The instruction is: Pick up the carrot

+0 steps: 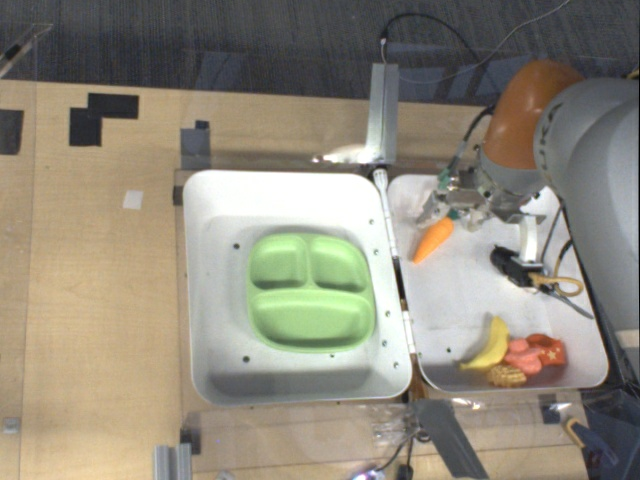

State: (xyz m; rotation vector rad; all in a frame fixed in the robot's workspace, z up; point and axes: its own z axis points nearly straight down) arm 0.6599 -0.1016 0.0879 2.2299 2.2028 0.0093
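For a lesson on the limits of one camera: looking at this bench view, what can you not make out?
- Gripper: the wrist above covers it, so its state and any contact with the carrot are unclear.
- Carrot: its upper end is hidden under the gripper.
- Right bin: the arm hides its far right part.
- Items beside the banana: too small and blurred to name.
- Arm: cut off by the right edge.

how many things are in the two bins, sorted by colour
green: 1, the divided plate in the left bin
orange: 1, the carrot
yellow: 1, the banana
red: 1, a toy food too small to name
tan: 1, a small piece by the banana
total: 5
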